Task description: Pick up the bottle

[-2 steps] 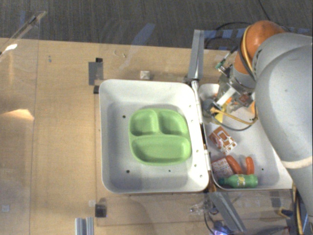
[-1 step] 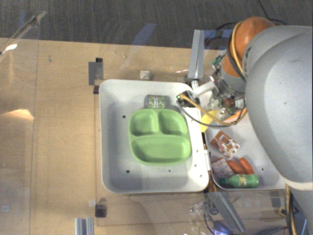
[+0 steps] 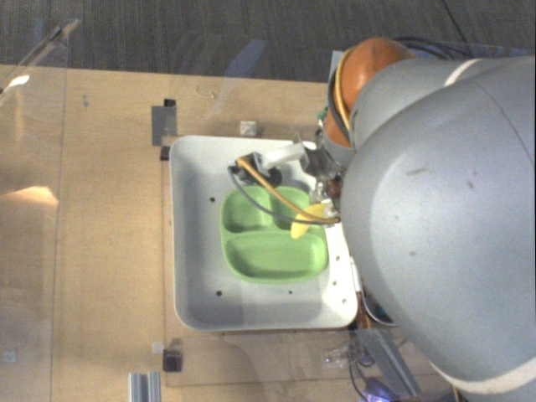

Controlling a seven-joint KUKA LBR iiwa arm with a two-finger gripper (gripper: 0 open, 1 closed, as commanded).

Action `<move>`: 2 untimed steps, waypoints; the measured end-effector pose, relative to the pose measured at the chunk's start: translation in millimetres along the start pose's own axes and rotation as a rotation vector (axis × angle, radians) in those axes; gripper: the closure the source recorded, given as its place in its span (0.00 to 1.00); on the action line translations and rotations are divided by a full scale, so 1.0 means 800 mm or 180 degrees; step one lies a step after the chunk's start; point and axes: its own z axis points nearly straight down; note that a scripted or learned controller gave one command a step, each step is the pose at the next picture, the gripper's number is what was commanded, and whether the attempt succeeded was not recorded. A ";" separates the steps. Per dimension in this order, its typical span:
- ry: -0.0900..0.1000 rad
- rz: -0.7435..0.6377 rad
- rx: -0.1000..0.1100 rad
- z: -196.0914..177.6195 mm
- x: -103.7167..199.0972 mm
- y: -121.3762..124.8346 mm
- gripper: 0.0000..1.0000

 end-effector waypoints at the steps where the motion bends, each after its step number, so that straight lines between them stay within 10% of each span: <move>1: 0.0003 -0.0172 -0.0007 -0.138 -0.041 0.072 1.00; 2: -0.0012 -0.0010 -0.0009 -0.105 -0.025 0.154 1.00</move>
